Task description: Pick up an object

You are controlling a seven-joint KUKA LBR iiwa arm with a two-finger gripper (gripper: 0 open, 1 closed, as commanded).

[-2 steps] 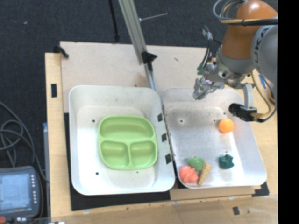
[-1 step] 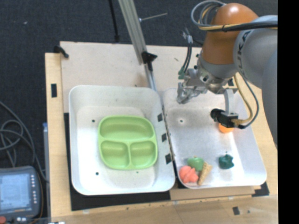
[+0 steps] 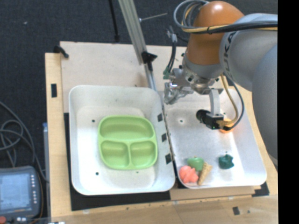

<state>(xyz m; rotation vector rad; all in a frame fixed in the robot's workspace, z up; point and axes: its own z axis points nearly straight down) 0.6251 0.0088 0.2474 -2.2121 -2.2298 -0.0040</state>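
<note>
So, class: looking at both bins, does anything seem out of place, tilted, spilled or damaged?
Nothing stands out. The green tray lies flat in the left bin; the small toys sit clustered at the right bin's near edge.

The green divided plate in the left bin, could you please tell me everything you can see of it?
The green divided plate looks like matte light green plastic, a rounded rectangle with a raised rim. It has three compartments, one long one at the far side and two smaller ones nearer the camera. It lies flat and right way up on the floor of the left bin, near its middle.
</note>
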